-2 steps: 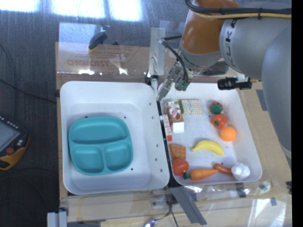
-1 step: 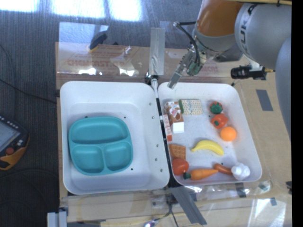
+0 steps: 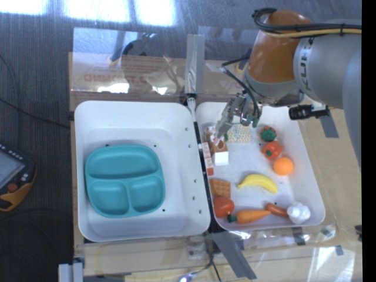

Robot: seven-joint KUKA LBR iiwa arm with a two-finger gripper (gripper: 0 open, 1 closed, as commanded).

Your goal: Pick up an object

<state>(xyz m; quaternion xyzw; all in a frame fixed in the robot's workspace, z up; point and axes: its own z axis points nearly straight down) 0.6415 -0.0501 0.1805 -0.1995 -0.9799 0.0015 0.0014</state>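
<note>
- Presently, the pincer (image 3: 226,127) hangs low over the far-left corner of the right bin (image 3: 310,184), reaching in from the arm's orange band (image 3: 276,40); whether it is released or clenched cannot be told, and nothing is seen gripped in it.
- Directly beneath and just nearer than the pincer lie a small white block (image 3: 221,158) and a patterned, waffle-like piece (image 3: 239,135) (candidate targets, judged by nearness alone).
- Other things in the right bin, placed relative to the white block: a banana (image 3: 258,183) nearer and to the right; an orange (image 3: 283,166) further right; a red tomato-like fruit (image 3: 271,150) beside the orange; a carrot (image 3: 249,216) and a red round fruit (image 3: 223,207) along the near wall.
- The left bin (image 3: 94,113) holds a teal divided plate (image 3: 124,179), well apart from the white block.
- Step in hand, as judged: approach and descent, with no grasp yet shown.
- The next move calls for settling squarely over one item, closing on it, then lifting clear of the bin wall close by.
</note>
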